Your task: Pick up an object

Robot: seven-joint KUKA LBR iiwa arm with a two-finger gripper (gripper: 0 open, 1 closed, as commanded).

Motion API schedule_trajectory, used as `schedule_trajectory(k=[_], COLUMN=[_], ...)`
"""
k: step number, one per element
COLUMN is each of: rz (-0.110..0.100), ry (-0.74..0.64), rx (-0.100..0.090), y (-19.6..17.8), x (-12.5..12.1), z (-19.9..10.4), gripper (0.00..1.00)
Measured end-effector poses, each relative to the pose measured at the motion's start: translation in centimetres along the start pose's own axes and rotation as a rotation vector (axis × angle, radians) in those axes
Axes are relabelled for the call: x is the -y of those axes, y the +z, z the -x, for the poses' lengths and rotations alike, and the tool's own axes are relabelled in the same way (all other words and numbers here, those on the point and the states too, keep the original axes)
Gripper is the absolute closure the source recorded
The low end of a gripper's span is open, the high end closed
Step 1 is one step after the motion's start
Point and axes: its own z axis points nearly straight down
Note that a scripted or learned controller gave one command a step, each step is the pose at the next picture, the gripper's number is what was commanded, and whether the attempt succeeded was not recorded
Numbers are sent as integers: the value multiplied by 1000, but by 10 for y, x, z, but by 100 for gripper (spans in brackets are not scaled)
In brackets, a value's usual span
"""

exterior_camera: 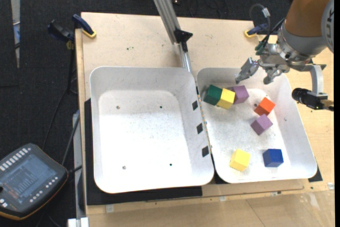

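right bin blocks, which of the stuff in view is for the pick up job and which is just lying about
For the job: gripper, open; right bin; green block; two yellow blocks; two purple blocks; orange block; blue block.

Lying about: left bin, handheld controller, clamps.

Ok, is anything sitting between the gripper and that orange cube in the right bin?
Nothing visible. The open gripper hangs above the bin's far edge, and bare white floor separates it from the orange cube; the purple cube lies off to the side.

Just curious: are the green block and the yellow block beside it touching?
Touching. The camera view shows the green block pressed against the yellow block, no gap between.
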Motion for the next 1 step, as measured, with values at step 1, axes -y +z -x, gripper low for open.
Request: schedule_trajectory(k=[1], rz=[0], ry=[0], rx=[1], y=[0], x=[0], z=[0], gripper=[0])
